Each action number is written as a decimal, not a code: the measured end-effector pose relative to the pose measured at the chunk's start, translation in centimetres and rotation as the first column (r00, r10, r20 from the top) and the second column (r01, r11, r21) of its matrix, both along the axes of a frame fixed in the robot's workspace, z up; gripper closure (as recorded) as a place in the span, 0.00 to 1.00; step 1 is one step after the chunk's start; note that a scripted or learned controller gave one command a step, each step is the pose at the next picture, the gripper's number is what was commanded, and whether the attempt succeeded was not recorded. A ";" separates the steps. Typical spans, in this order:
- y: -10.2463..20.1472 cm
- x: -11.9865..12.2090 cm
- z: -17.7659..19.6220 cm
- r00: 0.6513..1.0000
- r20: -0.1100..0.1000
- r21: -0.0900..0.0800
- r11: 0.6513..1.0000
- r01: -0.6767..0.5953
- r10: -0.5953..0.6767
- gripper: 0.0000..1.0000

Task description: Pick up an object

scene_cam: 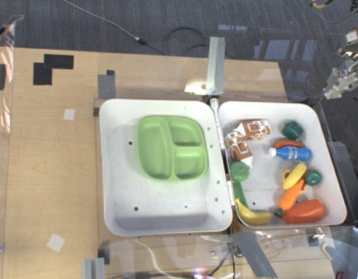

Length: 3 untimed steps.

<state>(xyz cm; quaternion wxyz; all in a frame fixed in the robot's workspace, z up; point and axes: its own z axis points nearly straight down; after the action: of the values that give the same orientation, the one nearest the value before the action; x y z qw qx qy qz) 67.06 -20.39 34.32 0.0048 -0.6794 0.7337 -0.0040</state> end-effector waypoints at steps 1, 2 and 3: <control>0.1 -0.1 -12.0 0.846 -0.010 0.004 0.846 -0.533 0.533 1.00; 1.2 0.0 -3.9 0.746 -0.003 -0.009 0.746 -0.666 0.666 1.00; 0.8 -0.1 0.1 0.408 -0.009 -0.008 0.408 -0.913 0.913 1.00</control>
<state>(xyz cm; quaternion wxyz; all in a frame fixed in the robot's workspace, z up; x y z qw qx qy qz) 67.00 -19.64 34.37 0.0009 -0.9692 0.2460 -0.0039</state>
